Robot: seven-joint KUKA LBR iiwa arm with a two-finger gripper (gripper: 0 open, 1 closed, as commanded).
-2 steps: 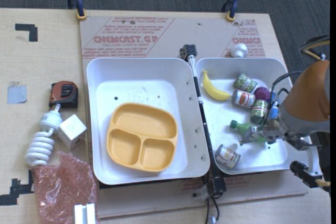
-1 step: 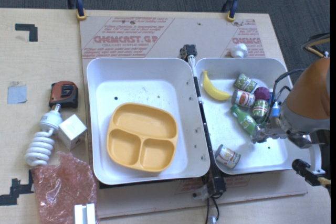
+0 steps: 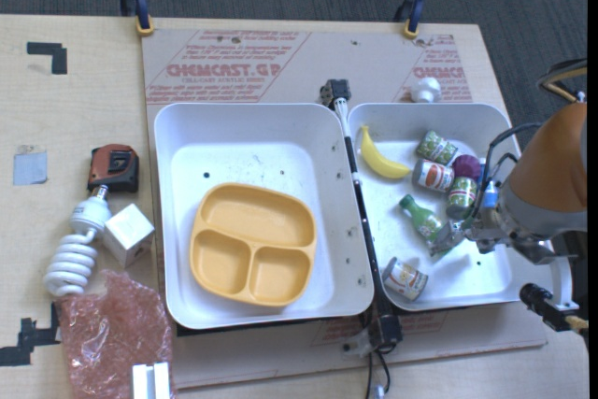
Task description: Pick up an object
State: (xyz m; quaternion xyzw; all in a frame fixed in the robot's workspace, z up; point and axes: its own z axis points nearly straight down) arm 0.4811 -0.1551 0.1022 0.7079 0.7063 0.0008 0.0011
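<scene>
Gripper low in right bin, hard against its right wall; open floor only at front-middle. Finger state: cannot tell, hidden under wrist. Green bottle just left of gripper, touching or nearly so, long axis diagonal, neck toward upper left. Cans clustered behind it, banana toward back left, small jar at front rim. Left bin holds yellow divided tray.
</scene>
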